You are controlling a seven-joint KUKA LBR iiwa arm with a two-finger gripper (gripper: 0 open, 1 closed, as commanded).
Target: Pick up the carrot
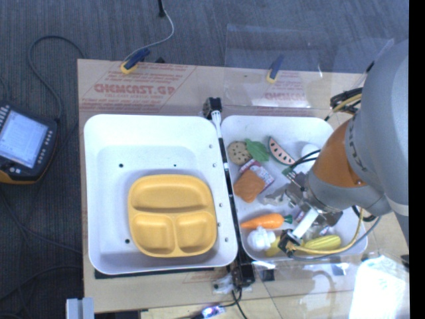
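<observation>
The carrot (pixel 263 221), orange with a small green top at its right end, lies flat in the right bin (pixel 319 126) near the front left. My gripper (pixel 289 197) hangs low over the middle of that bin, just above and to the right of the carrot's green end, and nothing shows between it and the carrot. The arm's grey body and orange band cover the bin's right side.
Around the carrot lie a white lump (pixel 261 238), a yellow corn cob (pixel 323 244), an orange-brown packet (pixel 250 183), a cookie (pixel 237 153), a green piece (pixel 257 150) and a watermelon slice (pixel 281 150). The left bin (pixel 106 145) holds a yellow divided tray (pixel 172 213).
</observation>
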